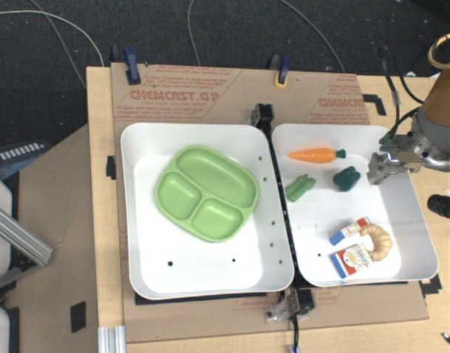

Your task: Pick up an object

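The gripper (381, 169), its state impossible to tell, is held over the right bin's (412, 223) far right edge, near the dark green piece (346, 179), which is judged light, stiff and best pinched across its narrow sides.

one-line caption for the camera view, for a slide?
Gripper hovers at the right bin's edge near a dark green toy.

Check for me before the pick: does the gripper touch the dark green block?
Apart. The camera view shows bare white bin floor between the gripper and the dark green block.
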### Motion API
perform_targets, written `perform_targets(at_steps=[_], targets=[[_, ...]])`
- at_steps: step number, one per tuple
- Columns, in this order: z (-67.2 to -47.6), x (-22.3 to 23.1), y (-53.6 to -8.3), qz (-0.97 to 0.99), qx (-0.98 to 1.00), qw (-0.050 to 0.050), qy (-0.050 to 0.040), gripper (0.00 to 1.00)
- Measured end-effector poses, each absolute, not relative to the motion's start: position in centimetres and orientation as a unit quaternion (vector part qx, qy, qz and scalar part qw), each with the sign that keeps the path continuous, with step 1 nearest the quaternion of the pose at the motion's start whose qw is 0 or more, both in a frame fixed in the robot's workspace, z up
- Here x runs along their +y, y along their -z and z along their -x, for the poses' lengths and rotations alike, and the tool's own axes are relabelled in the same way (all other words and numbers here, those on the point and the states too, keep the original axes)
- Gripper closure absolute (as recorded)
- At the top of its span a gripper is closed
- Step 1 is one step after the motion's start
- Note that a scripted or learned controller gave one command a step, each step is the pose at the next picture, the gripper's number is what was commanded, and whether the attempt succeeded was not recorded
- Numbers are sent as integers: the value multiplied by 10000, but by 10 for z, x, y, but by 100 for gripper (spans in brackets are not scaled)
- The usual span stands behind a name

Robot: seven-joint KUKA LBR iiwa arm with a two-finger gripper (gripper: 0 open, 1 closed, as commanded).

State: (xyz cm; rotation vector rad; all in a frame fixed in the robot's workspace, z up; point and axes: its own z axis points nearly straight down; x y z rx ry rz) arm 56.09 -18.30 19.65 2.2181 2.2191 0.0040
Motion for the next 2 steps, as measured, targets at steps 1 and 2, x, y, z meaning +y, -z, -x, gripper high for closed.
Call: perform_targets(at_steps=[1,2], targets=[[-564,-186,-260,-7070,7072,28,-18,100],[-571,-139,-258,-7057,7085,0,-5,100]])
